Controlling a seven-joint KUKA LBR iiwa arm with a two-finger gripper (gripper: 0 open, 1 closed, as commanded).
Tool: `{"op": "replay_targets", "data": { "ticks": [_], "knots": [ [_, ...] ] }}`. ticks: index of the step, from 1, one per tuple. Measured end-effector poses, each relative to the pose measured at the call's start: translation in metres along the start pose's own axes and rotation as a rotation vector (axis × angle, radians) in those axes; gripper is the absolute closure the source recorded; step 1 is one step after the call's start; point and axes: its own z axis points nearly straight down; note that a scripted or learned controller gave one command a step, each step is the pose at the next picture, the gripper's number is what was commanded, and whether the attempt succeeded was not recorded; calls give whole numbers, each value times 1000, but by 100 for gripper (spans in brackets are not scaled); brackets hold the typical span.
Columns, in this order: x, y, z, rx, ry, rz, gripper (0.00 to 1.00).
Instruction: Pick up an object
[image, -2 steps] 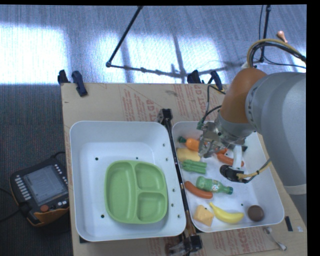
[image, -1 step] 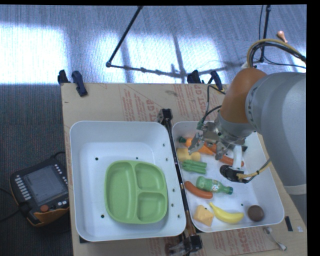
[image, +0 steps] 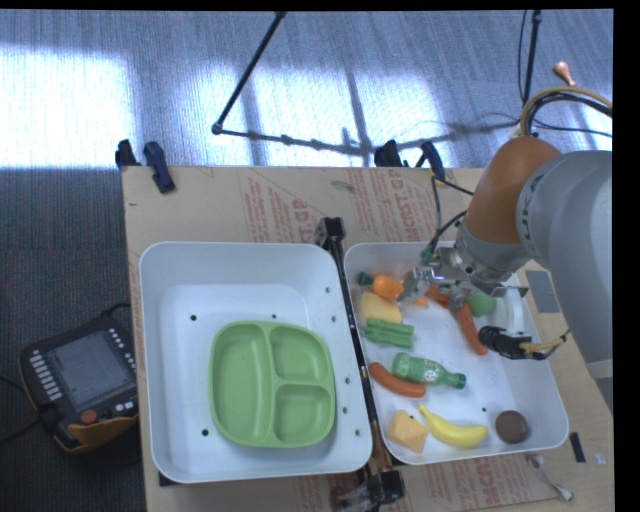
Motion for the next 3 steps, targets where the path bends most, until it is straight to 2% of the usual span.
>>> {"op": "replay_targets", "data": {
  "ticks": [1, 2, 3],
  "knots": [
    [-35, -5, -1, -8, 0, -80, 0],
    [-83, -76, 0, -4, 7, -78, 0],
    [-73, -140, 1, -7, -1, -424, 0]
  ]
}}
